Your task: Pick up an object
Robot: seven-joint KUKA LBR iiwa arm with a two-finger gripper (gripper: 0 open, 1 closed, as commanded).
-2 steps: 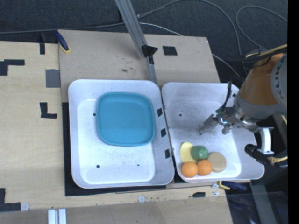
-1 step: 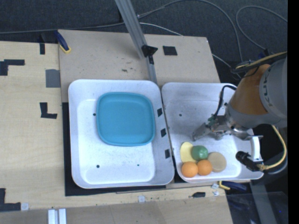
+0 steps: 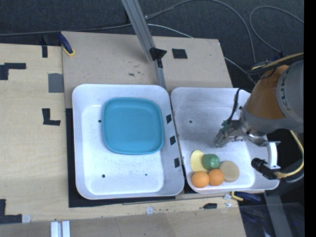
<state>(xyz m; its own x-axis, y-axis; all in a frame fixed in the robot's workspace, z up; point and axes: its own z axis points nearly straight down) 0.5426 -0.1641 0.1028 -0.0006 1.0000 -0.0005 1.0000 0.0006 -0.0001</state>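
My hand hangs in the right bin, can't tell how it's set. Green ball sits near, nearer corner, touching its neighbours, so I'd drop straight down and centre on it first.

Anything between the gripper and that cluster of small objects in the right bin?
Nothing visible. The gripper sits above bare bin floor in the right bin; the green ball and yellow piece lie just below it in the camera view.

You see a smooth plastic plate, scuffed white plastic bins, and a matt wooden bench.
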